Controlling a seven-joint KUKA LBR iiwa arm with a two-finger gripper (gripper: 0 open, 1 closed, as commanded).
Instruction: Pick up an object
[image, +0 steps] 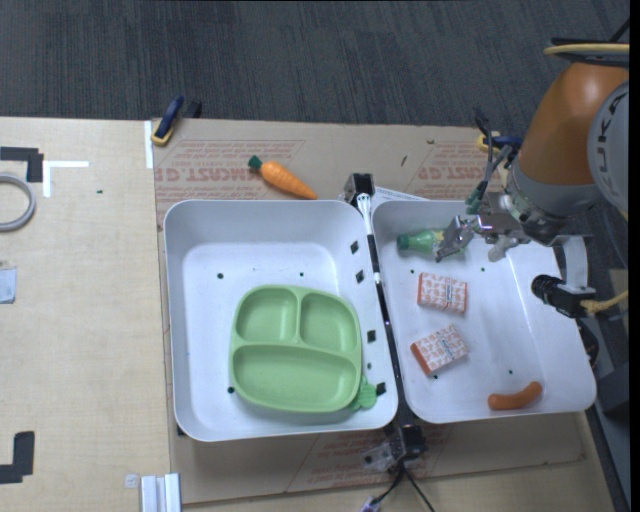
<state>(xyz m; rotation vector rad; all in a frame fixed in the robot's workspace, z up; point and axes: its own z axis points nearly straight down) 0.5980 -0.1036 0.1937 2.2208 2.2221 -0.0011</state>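
Note:
My gripper (455, 240) hangs over the back of the right bin (560, 350), low above its floor. Just to its left, touching or nearly touching it, lies a small green bottle-like object (418, 240) on its side. Two red-and-white packets rest on the bin floor, one (441, 291) in front of the gripper and the other (439, 349) nearer the front. An orange sausage-shaped piece (514, 396) lies by the front rim.
The left bin (200, 260) holds a green divided plate (296, 348). A toy carrot (283, 177) lies on the cardboard behind the bins. The grey and orange arm (575, 120) covers the back right corner, with a black cable (560, 292) along the right rim.

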